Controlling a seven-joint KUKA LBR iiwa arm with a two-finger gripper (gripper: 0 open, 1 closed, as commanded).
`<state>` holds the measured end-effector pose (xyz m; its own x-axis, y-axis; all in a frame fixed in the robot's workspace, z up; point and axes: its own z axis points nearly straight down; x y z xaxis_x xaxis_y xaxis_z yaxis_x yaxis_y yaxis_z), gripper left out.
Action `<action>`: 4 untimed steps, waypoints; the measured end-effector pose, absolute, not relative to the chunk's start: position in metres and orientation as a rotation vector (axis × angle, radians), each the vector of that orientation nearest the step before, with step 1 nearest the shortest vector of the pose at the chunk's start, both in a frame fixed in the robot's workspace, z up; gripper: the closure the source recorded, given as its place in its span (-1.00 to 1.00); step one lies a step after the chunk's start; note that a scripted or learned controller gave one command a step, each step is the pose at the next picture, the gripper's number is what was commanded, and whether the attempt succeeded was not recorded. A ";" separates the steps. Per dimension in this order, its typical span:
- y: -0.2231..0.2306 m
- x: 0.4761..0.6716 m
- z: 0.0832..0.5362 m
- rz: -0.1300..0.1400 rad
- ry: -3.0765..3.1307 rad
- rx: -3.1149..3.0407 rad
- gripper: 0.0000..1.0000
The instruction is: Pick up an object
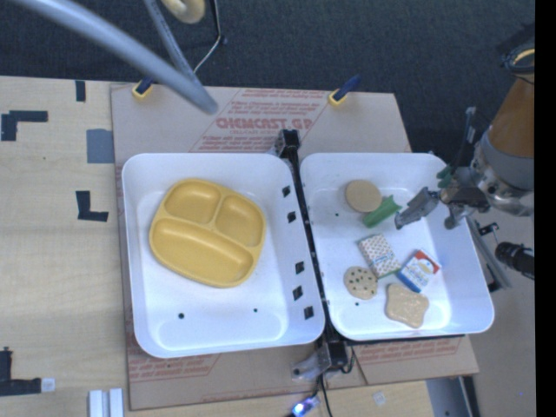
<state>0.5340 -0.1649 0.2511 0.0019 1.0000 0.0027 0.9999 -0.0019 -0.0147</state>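
Observation:
The right bin (452,320) holds several small items: a round tan biscuit (363,195), a green piece (380,210) beside it, a patterned white packet (378,254), a chip cookie (360,281), a red, white and blue packet (418,270) and a tan toast-shaped piece (407,305). My gripper (432,214) hangs over the bin's upper right part, open, with nothing between its fingers. Its left finger (415,207) points toward the green piece, just to that piece's right.
A yellow divided plate (208,231) lies in the left bin (156,328). A black divider (300,259) runs between the bins. The arm's orange band (512,120) sits at the right edge. A grey pole (130,46) crosses the upper left.

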 end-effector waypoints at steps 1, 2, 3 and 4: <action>-0.165 0.536 0.256 0.005 -2.221 -2.217 -1.00; -0.160 0.534 0.210 0.008 -2.218 -2.215 -1.00; -0.152 0.532 0.146 0.010 -2.216 -2.213 -1.00; -0.152 0.526 0.100 0.007 -2.219 -2.215 -1.00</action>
